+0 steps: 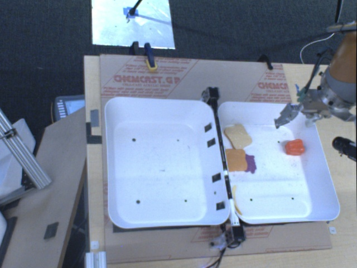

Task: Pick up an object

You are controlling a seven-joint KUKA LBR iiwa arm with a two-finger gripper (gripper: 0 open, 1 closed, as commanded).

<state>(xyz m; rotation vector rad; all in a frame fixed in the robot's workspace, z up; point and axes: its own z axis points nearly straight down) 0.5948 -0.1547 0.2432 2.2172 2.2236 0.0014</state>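
The right bin [318,175] holds several small objects. A pale tan slab [236,135] lies near its left wall, with an orange-tan piece [236,159] just in front of it and a purple bit [250,163] touching that piece. An orange-red block [294,147] sits alone toward the right side. A thin yellowish strip [237,201] lies against the left wall near the front. My gripper [297,118] hangs over the back right of this bin, a little behind the orange-red block, open, with nothing between its fingers.
The left bin [111,149] stands beside the right one, joined by a black-clipped divider [218,149]. Both rest on a cardboard sheet [184,74]. A cable [312,46] loops behind the arm at the right. A shiny plate [133,15] lies beyond the bench.
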